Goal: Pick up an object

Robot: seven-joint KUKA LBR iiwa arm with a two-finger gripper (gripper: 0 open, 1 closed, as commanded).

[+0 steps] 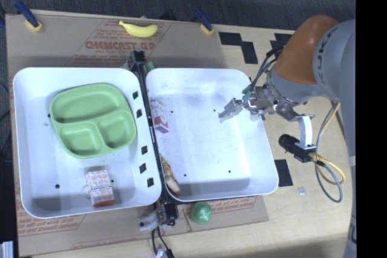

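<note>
Green tray (92,118) and small carton (98,187) in left bin (24,148)

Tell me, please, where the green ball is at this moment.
The green ball lies outside both bins, on the cardboard just below the near edge of the right bin, close to the clamp where the two bins meet.

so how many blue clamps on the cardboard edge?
2. One blue clamp sits at the far-left corner of the cardboard; the other blue clamp is on the far edge near the right bin. More may be hidden.
</note>
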